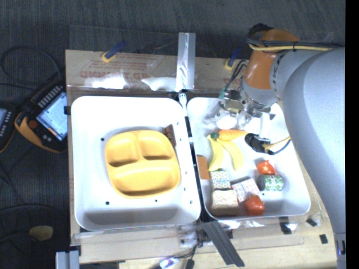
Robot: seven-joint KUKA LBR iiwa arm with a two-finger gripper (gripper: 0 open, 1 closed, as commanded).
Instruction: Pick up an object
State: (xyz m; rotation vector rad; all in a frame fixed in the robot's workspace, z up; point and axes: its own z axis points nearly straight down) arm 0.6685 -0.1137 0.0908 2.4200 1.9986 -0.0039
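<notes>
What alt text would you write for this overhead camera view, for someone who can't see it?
A grey robot arm's gripper reaches into the far end of the right white bin, above a carrot, a banana and other toy foods. The left white bin holds a yellow divided tray.

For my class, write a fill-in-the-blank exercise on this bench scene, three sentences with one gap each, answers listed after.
1. The yellow divided tray lies in the ______ bin as the camera sees it.
2. The banana lies in the same bin as the carrot, and its colour is ______.
3. The gripper hangs over the ______ bin.

Missing words: left; yellow; right
</notes>
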